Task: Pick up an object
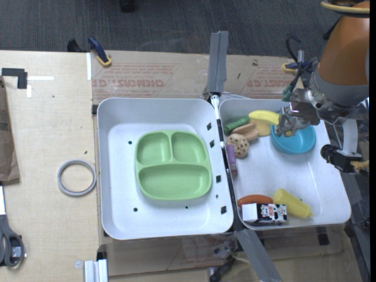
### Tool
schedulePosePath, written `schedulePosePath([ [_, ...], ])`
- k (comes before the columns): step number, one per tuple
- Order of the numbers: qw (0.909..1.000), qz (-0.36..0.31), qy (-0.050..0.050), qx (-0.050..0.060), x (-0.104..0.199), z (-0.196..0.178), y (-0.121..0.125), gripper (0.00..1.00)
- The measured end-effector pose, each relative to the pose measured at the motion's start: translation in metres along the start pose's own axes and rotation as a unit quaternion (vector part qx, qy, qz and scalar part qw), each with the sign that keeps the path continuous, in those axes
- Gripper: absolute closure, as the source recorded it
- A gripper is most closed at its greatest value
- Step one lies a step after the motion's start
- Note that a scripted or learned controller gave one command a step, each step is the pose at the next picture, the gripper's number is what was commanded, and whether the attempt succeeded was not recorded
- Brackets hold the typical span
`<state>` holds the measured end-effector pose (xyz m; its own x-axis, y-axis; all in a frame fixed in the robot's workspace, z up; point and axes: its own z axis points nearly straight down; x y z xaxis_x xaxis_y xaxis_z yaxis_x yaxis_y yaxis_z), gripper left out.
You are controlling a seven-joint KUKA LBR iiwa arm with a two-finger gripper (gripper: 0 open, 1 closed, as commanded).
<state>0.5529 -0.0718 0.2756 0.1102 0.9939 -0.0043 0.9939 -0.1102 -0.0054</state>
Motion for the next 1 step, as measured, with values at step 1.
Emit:
schedulePosePath([
  [1, 0.9990, -0.045, 0.002, -0.001, -0.0418, 0.0432, -0.0375, 1.00],
])
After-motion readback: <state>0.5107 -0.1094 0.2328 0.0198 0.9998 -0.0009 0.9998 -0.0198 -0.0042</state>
